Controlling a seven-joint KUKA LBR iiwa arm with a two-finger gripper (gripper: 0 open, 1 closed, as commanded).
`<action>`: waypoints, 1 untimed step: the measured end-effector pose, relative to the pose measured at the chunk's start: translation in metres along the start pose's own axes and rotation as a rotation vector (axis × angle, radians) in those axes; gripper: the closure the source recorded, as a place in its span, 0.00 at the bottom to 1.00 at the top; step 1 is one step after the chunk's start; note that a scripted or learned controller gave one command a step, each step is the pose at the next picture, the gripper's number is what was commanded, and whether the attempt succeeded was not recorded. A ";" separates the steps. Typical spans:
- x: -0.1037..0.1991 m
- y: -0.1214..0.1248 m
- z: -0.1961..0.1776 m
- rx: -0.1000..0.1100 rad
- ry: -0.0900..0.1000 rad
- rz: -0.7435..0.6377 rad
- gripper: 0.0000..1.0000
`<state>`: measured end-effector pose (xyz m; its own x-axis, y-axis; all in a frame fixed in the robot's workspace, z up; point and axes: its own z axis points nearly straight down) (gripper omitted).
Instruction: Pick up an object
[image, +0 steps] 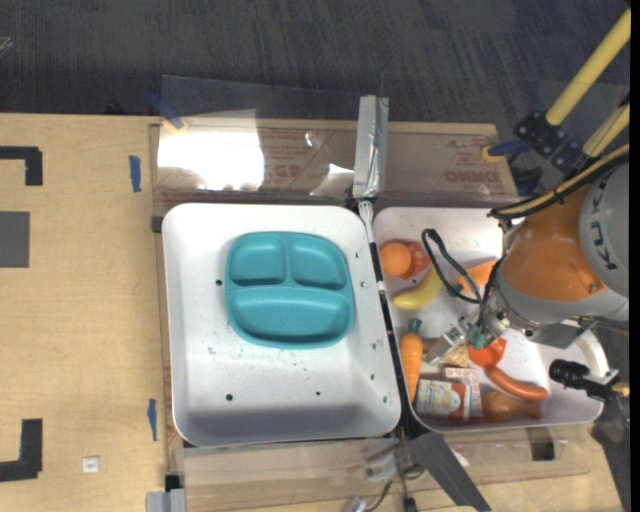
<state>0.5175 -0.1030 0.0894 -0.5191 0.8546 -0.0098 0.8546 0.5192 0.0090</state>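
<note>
Down low — pincer (478, 338) among toys (447, 392)

Bright even light, glare on plastic sheet (230, 150)

Crowded right bin, roomier left bin
Food is crowding my hand (478, 338) in the right bin (440, 222); a teal plate (290, 288) is occupying the left bin (200, 320).

Teal plate (290, 285) sits in a white bin (190, 330) speckled with dark dots. The other white bin (575, 415) has an orange ball (396, 259), yellow banana (420, 292), orange carrot (411, 362) and a red-labelled bottle (452, 396). Surface (75, 300) is tan with black corner marks and blue tape bits.
</note>
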 end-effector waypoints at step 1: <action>-0.014 -0.050 0.000 0.002 -0.001 0.006 0.00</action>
<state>0.4825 -0.1408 0.0892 -0.5137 0.8579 -0.0103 0.8579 0.5138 0.0074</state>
